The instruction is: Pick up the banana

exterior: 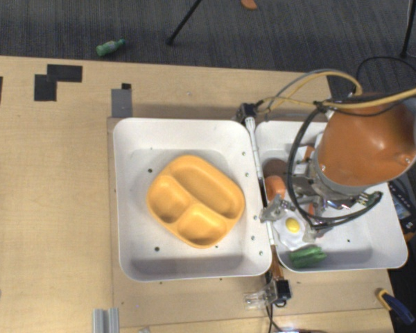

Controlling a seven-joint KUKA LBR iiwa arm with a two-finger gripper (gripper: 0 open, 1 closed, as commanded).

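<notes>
On the plain wooden bench (pixel 48 186), the left bin (pixel 128 186) is sitting out of play, carrying nothing but a yellow divided dish (pixel 196 200) lying flat in its middle; I judge it is serving as a drop-off spot, which is why I am leaving it alone.

Across the shared rim, the right bin (pixel 381 245) is where I am working. A reddish-brown piece (pixel 276 184) is lying against the bin's left wall, and a green piece (pixel 307 256) is resting near the front edge. Between them a small yellow patch (pixel 292 225) on white is peeking out just below my wrist. I am taking that patch for the banana, though it could equally be the yolk of a toy egg; too little of it is showing to be sure.

My claw (pixel 286 212) is hanging low over that left side of the bin, directly above the patch, presumably because the yellow is drawing me there. How wide it is standing I cannot tell, since my own wrist and cables are covering it from above. My grey arm with its orange band (pixel 367 144) is reaching in from the right, hiding much of the bin floor.
</notes>
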